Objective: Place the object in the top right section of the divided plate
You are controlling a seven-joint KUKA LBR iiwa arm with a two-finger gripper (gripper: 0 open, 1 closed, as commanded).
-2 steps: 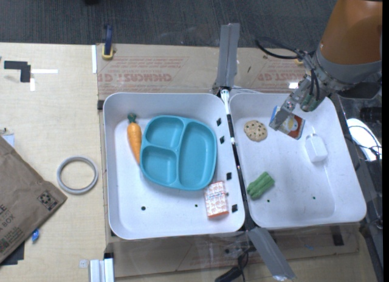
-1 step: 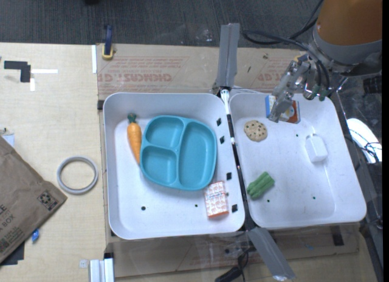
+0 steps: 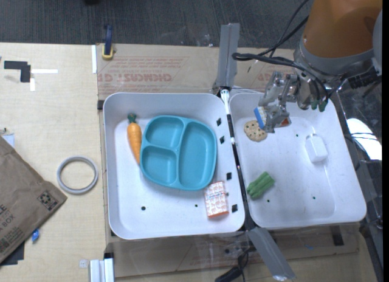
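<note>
The task looks barely begun. The pincer [image 3: 271, 116] hangs low over the far corner of the right bin [image 3: 340, 208], and a small blue object [image 3: 261, 118] sits between its fingertips, so I judge it clamped on that piece, though the metal around it is cluttered and I cannot make out what the piece is. Just below the pincer, touching or nearly touching it, lies a cookie [image 3: 255, 131] on the bin floor. Whether the cookie or the blue piece is the one meant for the plate, I cannot say.

The divided plate [image 3: 179, 151], teal with three sections, lies well off to the pincer's left in the other bin [image 3: 115, 171], across the double wall between the two bins. All its sections show bare. So everything is still to do: lift, carry across the divide, lower over the right section, let go.

Near the pincer in the same bin lie a white lump [image 3: 316, 147] to its right and a green vegetable piece [image 3: 260, 185] further toward the near rim. In the plate's bin a toy carrot [image 3: 134, 139] lies against the plate's far side from the pincer, and a small printed packet [image 3: 216, 199] lies by its near edge.

The bins rest on a pale wooden bench [image 3: 48, 110] over a sheet of printed cardboard [image 3: 158, 68]. A roll of tape [image 3: 77, 174] and a brown box [image 3: 21, 202] lie far left, with dark carpet [image 3: 152, 1] beyond.
</note>
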